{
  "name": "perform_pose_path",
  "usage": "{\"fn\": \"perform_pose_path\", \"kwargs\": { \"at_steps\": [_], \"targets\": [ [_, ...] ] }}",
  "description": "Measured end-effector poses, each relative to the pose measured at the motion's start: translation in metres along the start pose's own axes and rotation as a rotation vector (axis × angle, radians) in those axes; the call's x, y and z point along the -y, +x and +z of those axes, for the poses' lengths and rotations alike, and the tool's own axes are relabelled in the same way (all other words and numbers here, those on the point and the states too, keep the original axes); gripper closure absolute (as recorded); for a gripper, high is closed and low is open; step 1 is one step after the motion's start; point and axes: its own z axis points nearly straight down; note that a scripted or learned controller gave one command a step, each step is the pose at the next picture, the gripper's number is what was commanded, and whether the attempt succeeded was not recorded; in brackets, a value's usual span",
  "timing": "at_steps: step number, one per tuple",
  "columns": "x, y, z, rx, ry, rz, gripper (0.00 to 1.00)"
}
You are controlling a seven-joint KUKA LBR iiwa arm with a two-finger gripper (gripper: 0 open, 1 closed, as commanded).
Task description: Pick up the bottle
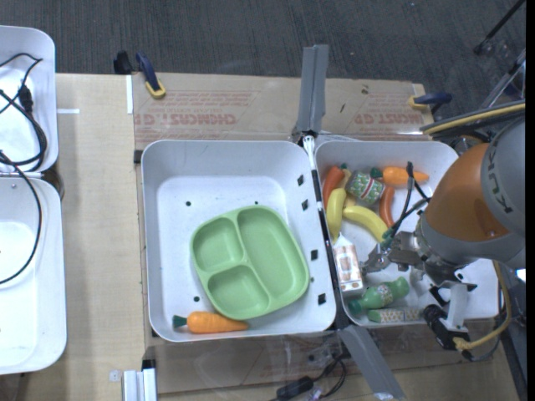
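A green bottle [386, 292] lies on its side near the front of the right bin [393, 145]. Against the front wall just below it lies a second green, labelled bottle-like item [394, 314]. My gripper [384, 254] hangs low inside this bin, a little behind the green bottle and next to the end of a yellow banana [364, 217]. The grey wrist and orange band [468, 199] hide the bin's right half. Nothing shows as held.
A white carton [346, 266] lies at the right bin's left wall, with a second banana [334, 211], a green can [366, 186] and carrots [401, 175] behind. The left bin [167, 224] holds a green divided plate [248, 261] and a carrot [209, 322].
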Motion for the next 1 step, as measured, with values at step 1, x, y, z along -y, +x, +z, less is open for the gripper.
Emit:
{"fn": "perform_pose_path", "kwargs": {
  "at_steps": [1],
  "targets": [
    [0.0000,0.0000,0.0000,0.000,0.000,0.000,0.00]
  ]
}}
